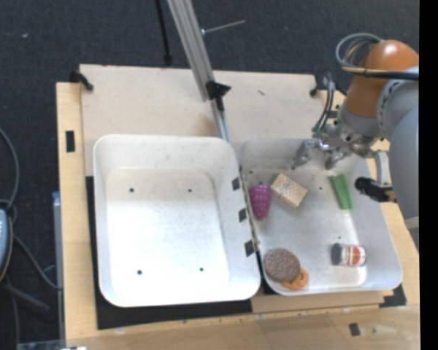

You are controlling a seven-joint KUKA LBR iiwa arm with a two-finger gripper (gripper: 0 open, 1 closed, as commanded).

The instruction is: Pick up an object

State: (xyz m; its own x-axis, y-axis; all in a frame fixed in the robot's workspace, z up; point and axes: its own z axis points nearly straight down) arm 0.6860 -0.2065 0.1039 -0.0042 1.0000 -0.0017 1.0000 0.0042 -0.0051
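The hand (317,154) hangs over the far end of the right bin (383,257), near the bench's (153,100) far right corner, with its two fingers spread apart and nothing between them. Nearest to it is the tan patterned block (288,189), lying just toward the bin's middle and a little nearer the front than the hand, apart from the fingers. The green stick (341,192) lies on the bin floor beside the hand, toward the bin's right wall. The purple object (260,200) rests against the bin's left wall, next to the block. At the bin's front edge lie a brown disc (280,265) touching an orange piece (299,279), and a small can (348,254) toward the front right corner, all well apart from the hand. The left bin (109,152) sits alongside.
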